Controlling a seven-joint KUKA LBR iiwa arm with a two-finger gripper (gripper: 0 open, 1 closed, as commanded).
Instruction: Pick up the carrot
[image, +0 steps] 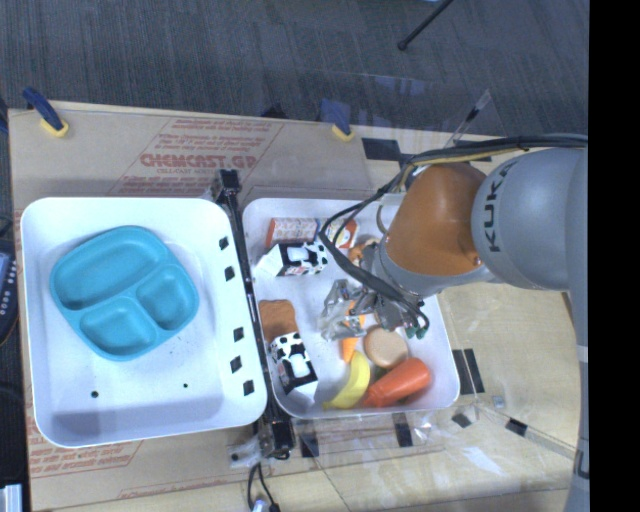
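Grey and orange, the arm (480, 225) fills the right of the scene, reaching in from three o'clock over the right bin (262, 225); the left bin (40, 300) lies beside it and holds a blue divided plate (122, 290); a strip of brown cardboard (190, 150) shows behind both at twelve o'clock.

In the right bin's five o'clock corner lies the carrot (400, 380), orange-red, on its side, its fat end toward three o'clock; a yellow banana (350, 385) touches its nine o'clock end and a tan round thing (384, 348) sits just at its twelve o'clock; I judge it a toy, so light, stiff, smooth and a little slippery, not fragile; the best hold looks to be across the thick middle, where the body is widest and clear of the banana, though the bin wall presses close at six o'clock.

The gripper (350, 308) hangs at the carrot's eleven o'clock, over the clutter mid-bin; its metal parts blur into the objects beneath, so I cannot tell how it stands, and I see no carrot in it; the carrot lies apart from it.
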